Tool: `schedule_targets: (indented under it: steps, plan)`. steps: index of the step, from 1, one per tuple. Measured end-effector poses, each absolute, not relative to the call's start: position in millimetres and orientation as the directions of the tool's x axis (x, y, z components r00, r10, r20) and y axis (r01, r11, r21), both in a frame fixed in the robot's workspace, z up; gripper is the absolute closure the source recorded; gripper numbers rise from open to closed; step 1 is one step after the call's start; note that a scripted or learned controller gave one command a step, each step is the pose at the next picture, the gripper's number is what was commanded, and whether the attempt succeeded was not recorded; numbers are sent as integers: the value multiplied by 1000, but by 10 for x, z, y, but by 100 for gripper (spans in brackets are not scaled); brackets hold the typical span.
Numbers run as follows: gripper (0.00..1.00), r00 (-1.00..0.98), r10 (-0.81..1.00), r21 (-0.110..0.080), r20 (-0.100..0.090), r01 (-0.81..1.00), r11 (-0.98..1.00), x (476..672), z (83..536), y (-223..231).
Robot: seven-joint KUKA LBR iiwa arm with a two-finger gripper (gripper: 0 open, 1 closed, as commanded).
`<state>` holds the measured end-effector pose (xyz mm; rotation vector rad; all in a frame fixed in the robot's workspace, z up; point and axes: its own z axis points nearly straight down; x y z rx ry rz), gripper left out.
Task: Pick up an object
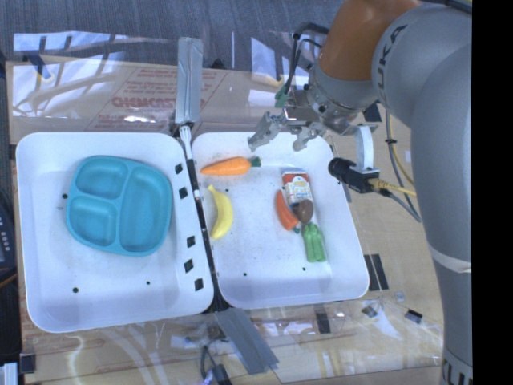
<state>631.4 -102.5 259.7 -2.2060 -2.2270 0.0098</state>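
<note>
- Toy carrot (227,166) lies at the far left of the right bin (260,275), nearest of the loose items to the gripper (281,136), so it looks the likeliest thing to be picked
- Gripper hangs over the far rim of that bin, its two fingers spread apart with nothing between them
- Nothing is lifted yet: the descent, the closing on an item and the raise are all left to do
- Banana (221,212) rests along the left wall of the same bin, just below the carrot but apart from it
- Toward the right side a small carton (296,187), an orange piece (284,210), a brown piece (304,210) and a green bottle (313,242) sit crowded together, touching; a clean pinch there looks harder
- Blue divided plate (120,204) fills the middle of the left bin (48,295), well apart from the arm
- Carrot's closeness to the bin wall may hamper one finger
</note>
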Motion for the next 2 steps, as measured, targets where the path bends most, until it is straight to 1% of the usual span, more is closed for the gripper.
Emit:
schedule_targets:
  steps: [1,2]
  plan:
    - [0,-286,958,-9,4,958,286,6449,1316,-976]
    - [0,-522,853,-3,1,853,522,6362,1894,-787]
